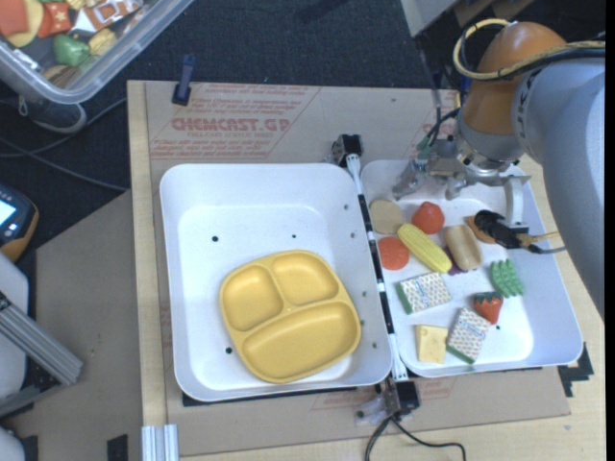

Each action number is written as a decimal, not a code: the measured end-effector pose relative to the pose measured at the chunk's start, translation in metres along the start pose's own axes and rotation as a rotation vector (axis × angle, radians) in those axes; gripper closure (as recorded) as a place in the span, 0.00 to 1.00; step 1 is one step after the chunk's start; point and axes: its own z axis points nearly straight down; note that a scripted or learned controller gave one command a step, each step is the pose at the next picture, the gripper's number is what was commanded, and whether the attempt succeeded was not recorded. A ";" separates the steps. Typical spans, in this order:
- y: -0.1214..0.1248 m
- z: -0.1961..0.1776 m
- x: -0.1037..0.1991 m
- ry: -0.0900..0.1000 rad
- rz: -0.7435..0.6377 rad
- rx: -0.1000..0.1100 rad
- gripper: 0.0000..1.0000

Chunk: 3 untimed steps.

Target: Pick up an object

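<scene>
The right bin [553, 325] holds several toy foods: a tan potato [386, 216], a red tomato [429, 217], a yellow corn cob [424, 248], a red-orange piece [392, 253], a hot dog bun [462, 247], a green leafy piece [506, 279], a strawberry [488, 307], two patterned crackers [425, 292], and a cheese wedge [431, 343]. My gripper [430, 173] hangs over the bin's far edge, just above the tomato and potato, under the orange-banded wrist [500, 75]. Nothing visible sits in it.
The left bin [192, 209] carries a yellow divided plate [290, 315]. A clear tub of toy food [67, 17] stands off the bench at top left. A black clip [348, 148] sits between the bins at the far side.
</scene>
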 end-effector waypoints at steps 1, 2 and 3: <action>-0.042 0.017 -0.024 0.007 0.004 0.019 0.00; -0.067 0.015 0.018 0.008 -0.002 0.018 0.00; -0.066 0.005 0.016 0.006 0.001 0.014 1.00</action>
